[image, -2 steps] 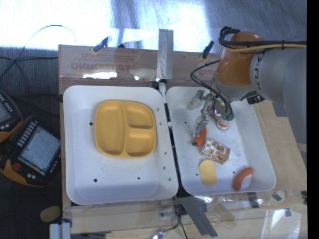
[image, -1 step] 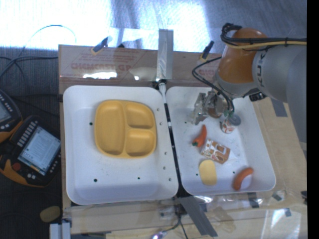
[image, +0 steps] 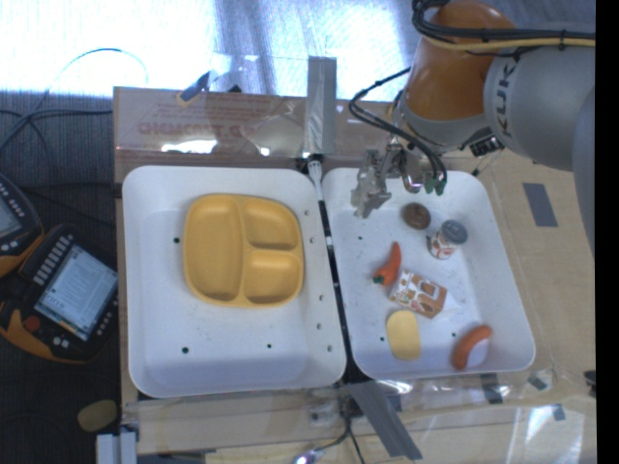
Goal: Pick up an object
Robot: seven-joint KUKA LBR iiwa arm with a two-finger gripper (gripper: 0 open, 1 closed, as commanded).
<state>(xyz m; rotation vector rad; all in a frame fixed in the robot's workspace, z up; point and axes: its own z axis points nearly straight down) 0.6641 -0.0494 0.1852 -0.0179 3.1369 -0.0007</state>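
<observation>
Camera view, bench with 2 white bins side by side. In the right bin (image: 503, 259), 6 small objects, none yet lifted: brown round piece (image: 417, 216) nearest the back, small can (image: 447, 239) just beside it toward the right wall, carrot (image: 389, 265) lower down and toward the bin's middle, patterned packet (image: 418, 294) touching or nearly touching the carrot's lower end, pale yellow piece (image: 403, 335) and red-and-white piece (image: 471, 347) near the front wall. Carrot lying with long axis roughly front to back, tilted a little, orange tip toward the back. Closest candidate judged to be the brown round piece, lying just right of and slightly in front of the gripper (image: 370, 193); carrot farther forward, almost straight toward the front from the fingertips. Gripper hanging near the back left corner of the right bin, close to the divider, nothing seen between its fingers; spread or pressed together impossible to tell from this angle. Arm (image: 455, 61) reaching in from the right, orange band above the wrist, wrist pointed down over the bin's back edge, black cables looping around it. In the left bin (image: 145, 336), a yellow divided tray (image: 242, 249), well apart from the gripper.
</observation>
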